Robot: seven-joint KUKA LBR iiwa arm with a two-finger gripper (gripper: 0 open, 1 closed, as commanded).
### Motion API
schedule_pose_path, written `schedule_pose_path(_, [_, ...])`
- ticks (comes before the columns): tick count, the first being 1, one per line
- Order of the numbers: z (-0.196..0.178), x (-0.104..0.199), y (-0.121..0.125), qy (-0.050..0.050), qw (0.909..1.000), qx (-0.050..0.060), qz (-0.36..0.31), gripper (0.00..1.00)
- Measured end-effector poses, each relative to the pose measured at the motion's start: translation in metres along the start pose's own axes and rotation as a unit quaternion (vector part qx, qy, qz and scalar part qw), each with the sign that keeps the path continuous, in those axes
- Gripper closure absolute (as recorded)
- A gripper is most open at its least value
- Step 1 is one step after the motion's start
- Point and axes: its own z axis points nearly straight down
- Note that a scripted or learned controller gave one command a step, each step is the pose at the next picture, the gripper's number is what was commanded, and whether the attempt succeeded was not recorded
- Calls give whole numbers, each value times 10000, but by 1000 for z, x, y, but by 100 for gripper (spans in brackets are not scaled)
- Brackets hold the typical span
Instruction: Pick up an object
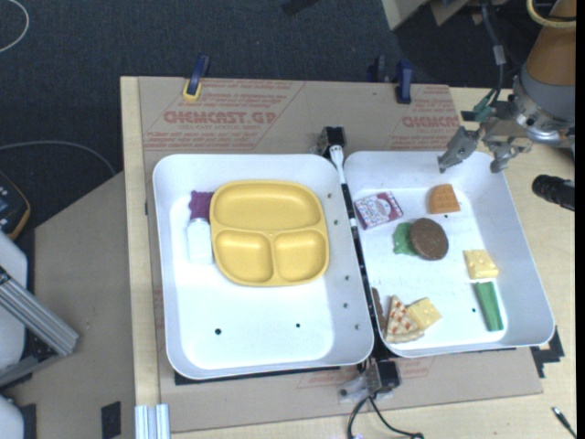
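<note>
I see the gripper (477, 152) at the far edge of the right bin (526, 245), its two fingers spread wide with nothing between them. One fingertip sits over the bin's far rim and the other points out toward the right. The grey arm (547, 71) with its orange band comes in from above the far right corner of that bin.

Taking the right bin as my landmark, all the loose things lie inside it. An orange-brown block (443, 198) lies nearest the gripper, just below it and clear of the fingers. Toward the bin's left wall rests a small pink and white packet (377, 208). In the middle is a brown round patty (428, 239) lying against a green leafy piece (402, 240). Toward the right wall sits a pale yellow block (480, 263), and just on the near side of it a green stick (489, 305) lies lengthwise. At the near left corner a pizza slice (398, 319) touches a yellow cheese wedge (423, 314).

Left of that bin, touching it along the middle seam, is the left bin (260, 337). It holds a yellow divided tray (269, 230), with a purple thing (200, 203) and a white thing (198, 241) tucked along the tray's left side. Both bins rest on the counter (238, 108).
</note>
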Motion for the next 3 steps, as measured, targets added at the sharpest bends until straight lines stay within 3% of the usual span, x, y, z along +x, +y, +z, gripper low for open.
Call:
schedule_pose_path(1, [-9, 0, 3, -14, 10000, -71, -12, 0])
schedule_pose_path(3, [84, 3, -4, -10, 10000, -51, -12, 0])
